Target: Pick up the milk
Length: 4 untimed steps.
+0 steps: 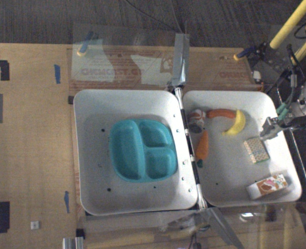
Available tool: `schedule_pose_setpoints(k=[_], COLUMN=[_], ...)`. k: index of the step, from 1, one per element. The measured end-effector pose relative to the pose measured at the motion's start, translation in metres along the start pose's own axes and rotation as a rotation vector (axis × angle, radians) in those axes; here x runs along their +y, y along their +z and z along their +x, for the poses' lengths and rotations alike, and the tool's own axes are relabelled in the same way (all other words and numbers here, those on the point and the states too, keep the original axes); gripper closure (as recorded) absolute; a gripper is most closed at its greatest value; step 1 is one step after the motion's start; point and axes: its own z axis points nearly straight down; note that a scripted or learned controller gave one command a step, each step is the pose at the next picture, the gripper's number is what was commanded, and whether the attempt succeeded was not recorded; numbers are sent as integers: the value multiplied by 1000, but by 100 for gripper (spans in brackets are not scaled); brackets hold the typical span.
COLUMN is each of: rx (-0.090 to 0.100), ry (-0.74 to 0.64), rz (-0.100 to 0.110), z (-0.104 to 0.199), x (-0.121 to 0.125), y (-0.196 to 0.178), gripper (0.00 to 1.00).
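The milk (pixel 267 185) is a small white carton with an orange and red label. It lies on its side in the front right corner of the right bin (pixel 231 191). My gripper (pixel 270 129) hangs over that bin's right rim, well behind the carton and just to the right of a patterned block (pixel 256 150). Nothing shows in its grasp. The arm behind it runs off to the right.
A banana (pixel 237 123), a red sausage (pixel 221 113), a carrot (pixel 202 145) and a small can (pixel 196 120) lie in the right bin's back left part. A teal divided plate (pixel 141 149) sits in the left bin (pixel 91 139). Cables and a yellow pole (pixel 293 17) stand at the back right.
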Motion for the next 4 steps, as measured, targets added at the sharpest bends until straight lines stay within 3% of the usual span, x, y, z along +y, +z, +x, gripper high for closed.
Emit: schedule_pose_setpoints(k=[1,2,4], rx=[2,-1,-1], ry=[-63,-90,-90], rz=[2,1,-1], z=[0,-117,-117], x=[17,80,80], y=[164,214,214], gripper=[0,0,0])
